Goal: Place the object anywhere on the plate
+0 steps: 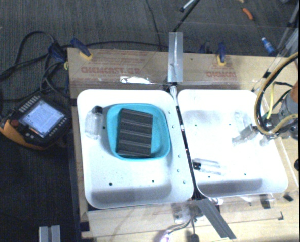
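The blue plate (162, 132) sits in the left bin (97, 183), and a dark ribbed block (135, 132) already lies on it, its long axis running from the far rim of the plate toward the near rim, slightly tilted. Just beside the plate's left edge, on the bin floor, stands a small clear bottle (93, 121) with a dark cap. The gripper (250, 133) hangs well to the right of the plate, over the right bin (225, 185), near that bin's right wall; it looks pale and blurred, and I cannot tell whether its jaws are spread or pressed together, nor whether anything sits between them. Closer to the plate than the gripper, near the dividing walls between the bins, a thin clear pen-like item (206, 165) with a dark end lies flat, its length running roughly left to right. If that is the thing to be moved, it lies to the gripper's left and nearer the front edge, and the jaws would need to close across its narrow width. From there the path to the plate crosses both inner bin walls, so a lift is needed. The free room on the plate is a narrow blue margin around the block, widest on its right side.
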Robot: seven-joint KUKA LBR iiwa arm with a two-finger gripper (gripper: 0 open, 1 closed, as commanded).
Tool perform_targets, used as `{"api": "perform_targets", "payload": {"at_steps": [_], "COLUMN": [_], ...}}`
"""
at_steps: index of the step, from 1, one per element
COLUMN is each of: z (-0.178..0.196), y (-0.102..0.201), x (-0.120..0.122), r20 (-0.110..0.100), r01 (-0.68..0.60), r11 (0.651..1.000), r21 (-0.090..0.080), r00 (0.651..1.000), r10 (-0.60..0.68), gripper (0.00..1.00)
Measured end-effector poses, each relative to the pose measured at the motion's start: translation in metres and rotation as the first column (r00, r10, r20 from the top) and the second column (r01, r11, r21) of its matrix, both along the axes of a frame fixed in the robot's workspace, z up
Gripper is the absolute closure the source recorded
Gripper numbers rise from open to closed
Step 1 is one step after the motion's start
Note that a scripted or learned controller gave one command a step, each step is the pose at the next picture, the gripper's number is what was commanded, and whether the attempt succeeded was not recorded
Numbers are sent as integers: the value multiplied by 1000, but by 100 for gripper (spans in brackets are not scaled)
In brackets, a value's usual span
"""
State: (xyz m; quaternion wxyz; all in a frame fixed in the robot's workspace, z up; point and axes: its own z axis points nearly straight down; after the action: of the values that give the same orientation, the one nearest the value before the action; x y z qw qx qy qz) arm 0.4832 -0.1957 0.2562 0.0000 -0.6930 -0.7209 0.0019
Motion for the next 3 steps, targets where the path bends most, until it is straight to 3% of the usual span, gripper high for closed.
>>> {"api": "perform_targets", "payload": {"at_steps": [2,3], "z": [0,-77], "y": [0,77], "x": [0,0], "r20": [0,-2], "r01": [0,245], "r11": [1000,970], "r21": [0,1], "r00": [1000,970], "r10": [0,-245], "gripper": [0,0]}}
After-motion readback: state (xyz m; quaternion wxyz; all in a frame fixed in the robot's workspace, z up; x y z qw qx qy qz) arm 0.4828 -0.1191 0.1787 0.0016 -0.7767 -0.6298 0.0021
